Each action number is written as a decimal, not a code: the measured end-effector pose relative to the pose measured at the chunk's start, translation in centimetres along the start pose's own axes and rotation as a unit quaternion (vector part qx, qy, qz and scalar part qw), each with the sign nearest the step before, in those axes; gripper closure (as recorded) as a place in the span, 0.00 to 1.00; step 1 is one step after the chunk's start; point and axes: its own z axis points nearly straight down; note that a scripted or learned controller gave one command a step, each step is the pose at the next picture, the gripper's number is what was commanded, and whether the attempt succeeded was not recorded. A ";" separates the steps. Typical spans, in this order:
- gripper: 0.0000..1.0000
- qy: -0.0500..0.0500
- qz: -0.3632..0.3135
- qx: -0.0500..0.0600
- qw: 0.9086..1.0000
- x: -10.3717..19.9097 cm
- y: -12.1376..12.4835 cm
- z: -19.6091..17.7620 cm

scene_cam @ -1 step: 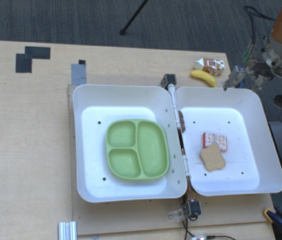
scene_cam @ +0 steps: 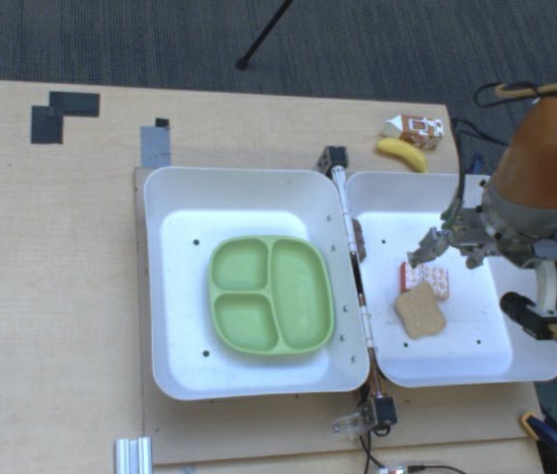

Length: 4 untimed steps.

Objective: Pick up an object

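Even, bright light from above falls on the bench (scene_cam: 51, 294), and the two white bins (scene_cam: 259, 200) are near overexposed, their walls losing detail. Shadows are soft and short: a faint one lies under the green plate (scene_cam: 271, 294) and another beneath the arm (scene_cam: 545, 166) in the right bin. The frame is slightly soft and low in resolution, and the far dark floor (scene_cam: 160, 18) looks grainy.

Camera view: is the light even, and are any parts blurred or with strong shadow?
Camera view: the light is soft and even; the green plate in the left bin is sharp, with faint shadow under the bin walls; the end effector above the brown slice looks slightly blurred.
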 end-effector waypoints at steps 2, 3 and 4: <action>1.00 -0.001 0.000 -0.006 1.000 -2.9 -2.4 7.1; 0.00 -0.001 0.000 -0.006 1.000 -2.9 -2.4 7.1; 1.00 -0.001 -0.001 -0.008 1.000 -2.9 -2.2 6.0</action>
